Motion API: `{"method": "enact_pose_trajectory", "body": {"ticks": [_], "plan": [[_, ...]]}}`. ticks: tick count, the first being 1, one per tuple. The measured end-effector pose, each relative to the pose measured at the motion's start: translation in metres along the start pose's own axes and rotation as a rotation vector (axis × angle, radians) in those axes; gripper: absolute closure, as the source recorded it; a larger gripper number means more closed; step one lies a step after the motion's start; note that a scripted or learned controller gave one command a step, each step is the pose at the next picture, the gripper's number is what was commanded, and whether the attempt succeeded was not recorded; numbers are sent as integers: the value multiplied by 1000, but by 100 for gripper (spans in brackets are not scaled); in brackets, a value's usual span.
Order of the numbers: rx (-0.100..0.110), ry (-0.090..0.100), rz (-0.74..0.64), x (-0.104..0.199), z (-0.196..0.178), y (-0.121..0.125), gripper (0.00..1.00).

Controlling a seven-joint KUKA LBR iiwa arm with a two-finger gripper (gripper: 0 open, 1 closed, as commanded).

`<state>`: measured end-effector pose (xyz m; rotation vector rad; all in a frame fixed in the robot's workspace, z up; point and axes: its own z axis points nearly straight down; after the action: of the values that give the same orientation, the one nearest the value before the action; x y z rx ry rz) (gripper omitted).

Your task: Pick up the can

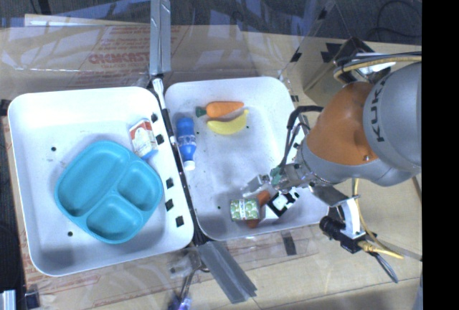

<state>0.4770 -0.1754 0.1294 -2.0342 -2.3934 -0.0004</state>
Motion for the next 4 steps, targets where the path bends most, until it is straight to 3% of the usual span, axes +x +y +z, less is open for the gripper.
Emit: {"method": "enact_pose_trajectory", "body": {"ticks": [1, 2, 3, 4], "plan": [[0, 1, 208, 60, 38, 10, 0], [-4, 1, 203, 59, 27, 13, 100], [-3, 1, 203, 59, 27, 12, 0], [-6, 0, 13, 46, 31, 10, 0]]}}
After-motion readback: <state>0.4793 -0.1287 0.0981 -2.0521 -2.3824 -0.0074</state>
